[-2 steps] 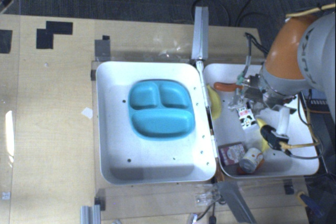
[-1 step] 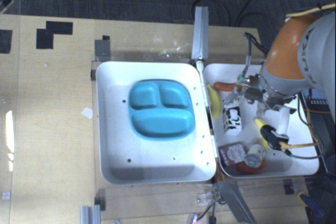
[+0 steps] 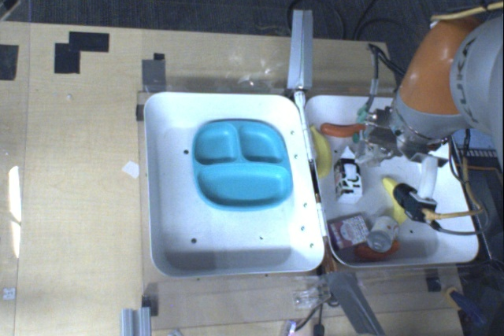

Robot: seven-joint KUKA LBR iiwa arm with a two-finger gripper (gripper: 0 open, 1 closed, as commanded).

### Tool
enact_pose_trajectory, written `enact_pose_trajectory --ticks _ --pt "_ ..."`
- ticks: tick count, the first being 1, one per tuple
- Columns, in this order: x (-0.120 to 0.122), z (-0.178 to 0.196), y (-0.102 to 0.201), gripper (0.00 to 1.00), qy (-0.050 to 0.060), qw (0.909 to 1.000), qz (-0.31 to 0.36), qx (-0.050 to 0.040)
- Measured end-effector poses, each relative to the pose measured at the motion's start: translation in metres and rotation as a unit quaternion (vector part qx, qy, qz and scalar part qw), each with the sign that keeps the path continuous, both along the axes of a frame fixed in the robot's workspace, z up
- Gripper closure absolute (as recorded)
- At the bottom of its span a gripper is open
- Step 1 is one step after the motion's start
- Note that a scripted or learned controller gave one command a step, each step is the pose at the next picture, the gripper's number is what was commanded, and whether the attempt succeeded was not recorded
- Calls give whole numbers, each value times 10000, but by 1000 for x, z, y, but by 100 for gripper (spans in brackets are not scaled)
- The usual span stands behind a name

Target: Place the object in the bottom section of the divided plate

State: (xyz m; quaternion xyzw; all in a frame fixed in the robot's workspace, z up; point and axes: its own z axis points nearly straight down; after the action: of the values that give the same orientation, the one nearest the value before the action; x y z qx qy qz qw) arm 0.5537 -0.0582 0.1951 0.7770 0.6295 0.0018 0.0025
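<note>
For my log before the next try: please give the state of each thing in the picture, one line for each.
Divided plate: flat in left bin, nothing in its sections.
Left bin: holds the plate.
Right bin: holds several small objects.
Banana: lying by right bin's left wall.
Gripper: low over right bin.

Arm (image 3: 465, 75), right of frame: rounded grey casing with a broad orange band above the wrist. Metallic gripper (image 3: 370, 144) assembly, thin cables running alongside.
</note>
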Motion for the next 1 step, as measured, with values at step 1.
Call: enact_pose_trajectory --ticks 1 --pt "116 -9 45 100 2 9935 1138 -3"
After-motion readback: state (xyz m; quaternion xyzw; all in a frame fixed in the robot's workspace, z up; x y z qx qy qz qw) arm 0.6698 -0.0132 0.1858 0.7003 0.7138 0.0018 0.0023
